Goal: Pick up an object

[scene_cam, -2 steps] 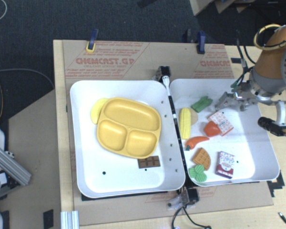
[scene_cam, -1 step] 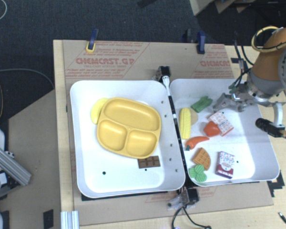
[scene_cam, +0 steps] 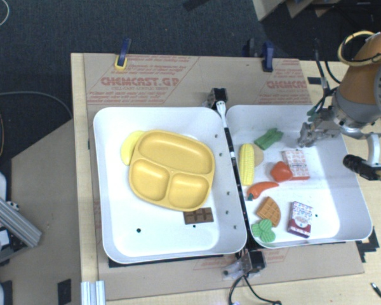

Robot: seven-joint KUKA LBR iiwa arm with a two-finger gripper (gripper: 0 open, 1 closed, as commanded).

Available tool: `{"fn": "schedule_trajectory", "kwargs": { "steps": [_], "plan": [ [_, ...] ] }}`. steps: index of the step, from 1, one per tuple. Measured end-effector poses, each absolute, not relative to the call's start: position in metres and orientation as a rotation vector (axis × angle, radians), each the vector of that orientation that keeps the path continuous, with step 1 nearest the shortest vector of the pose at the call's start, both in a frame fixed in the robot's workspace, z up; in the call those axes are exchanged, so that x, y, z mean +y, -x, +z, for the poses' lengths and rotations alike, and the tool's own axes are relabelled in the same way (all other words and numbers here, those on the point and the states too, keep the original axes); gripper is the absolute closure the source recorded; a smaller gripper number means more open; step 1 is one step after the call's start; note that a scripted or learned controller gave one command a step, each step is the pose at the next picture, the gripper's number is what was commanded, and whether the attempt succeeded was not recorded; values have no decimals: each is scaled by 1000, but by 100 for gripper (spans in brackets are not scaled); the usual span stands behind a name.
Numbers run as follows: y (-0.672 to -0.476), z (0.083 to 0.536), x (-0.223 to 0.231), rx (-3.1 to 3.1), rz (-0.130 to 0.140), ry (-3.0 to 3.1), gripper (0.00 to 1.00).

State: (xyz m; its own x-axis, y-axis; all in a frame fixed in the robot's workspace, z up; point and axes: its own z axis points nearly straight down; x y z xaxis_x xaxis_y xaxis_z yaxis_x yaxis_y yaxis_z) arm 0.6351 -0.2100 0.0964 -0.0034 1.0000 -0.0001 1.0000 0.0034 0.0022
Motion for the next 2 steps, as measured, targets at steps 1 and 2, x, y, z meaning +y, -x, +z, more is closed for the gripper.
{"fn": "schedule_trajectory", "kwargs": {
  "steps": [1, 2],
  "plan": [
    [-646, 153, -216, 2216, 6, -2214, 100],
    [-649, 198, -214, 2217, 6, -2215, 100]
  ]
}}
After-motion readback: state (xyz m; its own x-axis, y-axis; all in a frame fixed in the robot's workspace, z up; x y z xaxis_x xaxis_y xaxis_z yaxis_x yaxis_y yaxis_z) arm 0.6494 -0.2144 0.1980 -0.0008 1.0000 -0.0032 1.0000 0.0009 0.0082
